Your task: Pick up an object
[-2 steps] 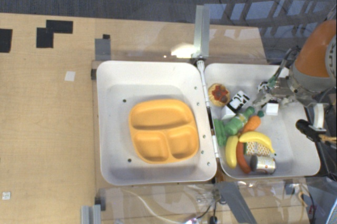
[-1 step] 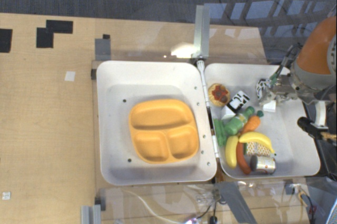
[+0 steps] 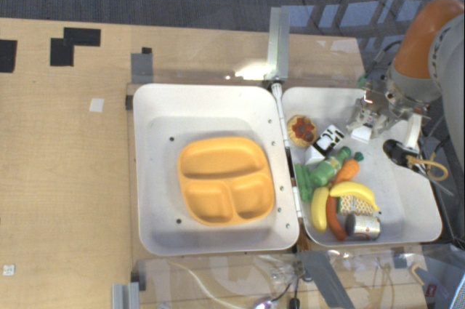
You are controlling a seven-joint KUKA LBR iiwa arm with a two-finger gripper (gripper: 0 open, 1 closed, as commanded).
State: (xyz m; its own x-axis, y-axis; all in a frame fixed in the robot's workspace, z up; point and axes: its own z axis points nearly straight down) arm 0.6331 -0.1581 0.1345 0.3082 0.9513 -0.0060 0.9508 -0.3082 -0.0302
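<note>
I see the gripper (image 3: 378,118) above the right bin (image 3: 407,209), behind the banana (image 3: 354,193); I cannot tell its opening.

Grey arm (image 3: 429,46) bent in from the right, gripper (image 3: 378,118) pointing down.

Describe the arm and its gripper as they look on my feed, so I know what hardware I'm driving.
The arm is a rounded grey body with a broad orange band wrapped over it above the wrist. Below that sits a pale grey and white gripper with blocky metal parts over the right bin. Finer detail such as cabling is too blurred to make out.
</note>
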